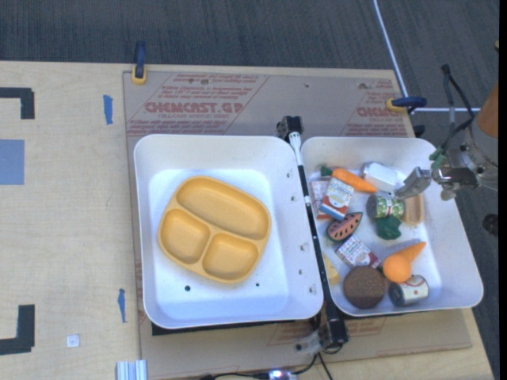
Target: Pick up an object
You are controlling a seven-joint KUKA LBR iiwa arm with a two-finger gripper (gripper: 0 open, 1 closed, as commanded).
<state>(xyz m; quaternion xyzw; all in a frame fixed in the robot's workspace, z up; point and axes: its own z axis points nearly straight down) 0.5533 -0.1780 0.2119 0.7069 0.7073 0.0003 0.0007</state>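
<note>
The right bin point(463, 248) holds several toy foods: a carrot point(354, 180), a white block point(380, 174), a green can point(386, 207), a tan bun point(413, 209), a watermelon slice point(344, 228), a brown round patty point(364, 286), an orange cone-shaped piece point(402, 263) and a small tin point(410, 290). My gripper point(428, 187) hangs over this bin's upper right part, just above the tan bun and right of the white block. It looks open, with nothing between its fingers.
The left bin point(150, 212) carries a yellow divided plate point(214, 228). A black divider bar point(305, 212) runs between the bins. Blue clamps point(139, 58) point(405, 101) hold the cardboard sheet under them. A thin white cable point(392, 34) crosses the top right.
</note>
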